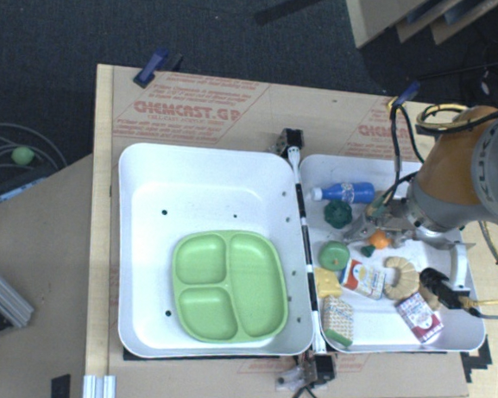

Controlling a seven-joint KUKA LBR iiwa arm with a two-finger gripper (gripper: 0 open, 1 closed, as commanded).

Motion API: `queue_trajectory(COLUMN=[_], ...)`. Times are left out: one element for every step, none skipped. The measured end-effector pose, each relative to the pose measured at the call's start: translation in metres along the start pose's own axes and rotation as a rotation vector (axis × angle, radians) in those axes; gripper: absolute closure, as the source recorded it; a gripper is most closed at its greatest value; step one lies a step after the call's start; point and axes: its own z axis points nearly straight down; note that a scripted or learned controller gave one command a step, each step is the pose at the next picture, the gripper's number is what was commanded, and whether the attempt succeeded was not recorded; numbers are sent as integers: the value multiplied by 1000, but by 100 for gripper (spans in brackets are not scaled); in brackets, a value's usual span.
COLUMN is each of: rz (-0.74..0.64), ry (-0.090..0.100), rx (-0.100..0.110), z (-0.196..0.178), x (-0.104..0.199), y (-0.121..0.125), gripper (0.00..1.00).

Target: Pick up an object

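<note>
The hand (384,221) reaches down into the right bin (467,336) from the right, low among the clutter near the bin's far half; whether it is spread or pinching anything cannot be told, since the wrist hides it. Above it the arm (468,170) bends in over the bin's right edge, a smooth grey shell with a glossy orange band, black cables looping off its back.

Just beside the hand lies a small orange piece (379,241), and near it a dark green round object (339,214) and a blue plastic bottle (346,193) lying on its side by the far wall. Toward the near edge sit a light green ball-like object (334,257), a red-and-white printed packet (365,278), a tan ring (400,275), a red-patterned pouch (419,317) and a mesh-textured bag (339,320).

The left bin (146,185), touching the right one along its side, holds a matte pale green divided tray (228,285) with three rounded compartments. Both bins rest on the table (197,103), covered in brown printed cardboard.
</note>
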Motion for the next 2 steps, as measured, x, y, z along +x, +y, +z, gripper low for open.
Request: queue_trajectory(rz=[1,1], ry=[-2,-1], rx=[0,-1], z=[-10,-10], x=[-1,-1], y=[0,0], gripper=[100,0])
